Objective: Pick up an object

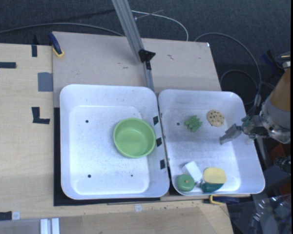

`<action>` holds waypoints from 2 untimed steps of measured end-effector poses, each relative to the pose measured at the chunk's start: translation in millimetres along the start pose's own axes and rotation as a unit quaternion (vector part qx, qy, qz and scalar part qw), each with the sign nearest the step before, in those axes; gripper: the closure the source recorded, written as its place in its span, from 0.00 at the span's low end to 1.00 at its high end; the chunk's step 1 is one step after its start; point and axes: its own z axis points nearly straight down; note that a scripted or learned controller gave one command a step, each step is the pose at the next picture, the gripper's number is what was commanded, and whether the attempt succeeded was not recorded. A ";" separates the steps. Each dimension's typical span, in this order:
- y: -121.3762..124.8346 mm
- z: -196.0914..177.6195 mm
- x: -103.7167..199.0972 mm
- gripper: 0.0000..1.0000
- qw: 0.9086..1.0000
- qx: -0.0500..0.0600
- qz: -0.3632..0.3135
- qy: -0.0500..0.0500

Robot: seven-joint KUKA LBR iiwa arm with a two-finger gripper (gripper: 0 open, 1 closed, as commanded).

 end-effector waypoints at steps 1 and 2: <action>0.0 0.0 -0.1 0.00 1.000 0.000 0.000 0.000; -11.6 53.1 2.0 0.00 1.000 0.003 0.001 0.000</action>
